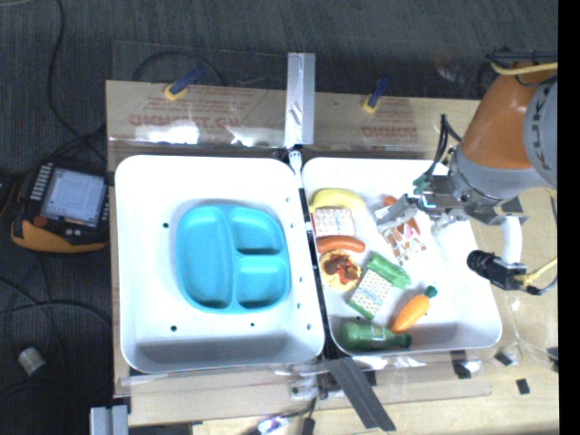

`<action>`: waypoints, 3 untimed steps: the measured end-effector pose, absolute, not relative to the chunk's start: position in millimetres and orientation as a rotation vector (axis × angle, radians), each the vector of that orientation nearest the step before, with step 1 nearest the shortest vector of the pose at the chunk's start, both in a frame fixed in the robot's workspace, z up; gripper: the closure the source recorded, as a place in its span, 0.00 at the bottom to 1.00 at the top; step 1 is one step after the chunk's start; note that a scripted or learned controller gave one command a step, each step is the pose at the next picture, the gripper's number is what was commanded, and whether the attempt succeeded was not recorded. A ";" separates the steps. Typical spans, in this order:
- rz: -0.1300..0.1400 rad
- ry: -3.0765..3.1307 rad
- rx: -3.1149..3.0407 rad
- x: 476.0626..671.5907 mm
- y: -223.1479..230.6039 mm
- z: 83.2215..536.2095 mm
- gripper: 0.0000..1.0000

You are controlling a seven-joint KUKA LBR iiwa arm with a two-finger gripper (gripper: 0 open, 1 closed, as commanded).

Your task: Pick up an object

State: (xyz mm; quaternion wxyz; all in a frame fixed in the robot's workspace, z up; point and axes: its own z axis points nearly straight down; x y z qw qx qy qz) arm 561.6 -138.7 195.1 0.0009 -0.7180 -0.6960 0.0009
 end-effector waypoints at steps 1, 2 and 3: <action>-0.006 -2.263 -2.194 604.3 -179.3 89.3 0.00; -0.015 -2.260 -2.182 636.7 -206.3 90.2 0.00; -0.015 -2.270 -2.190 638.8 -208.6 104.1 1.00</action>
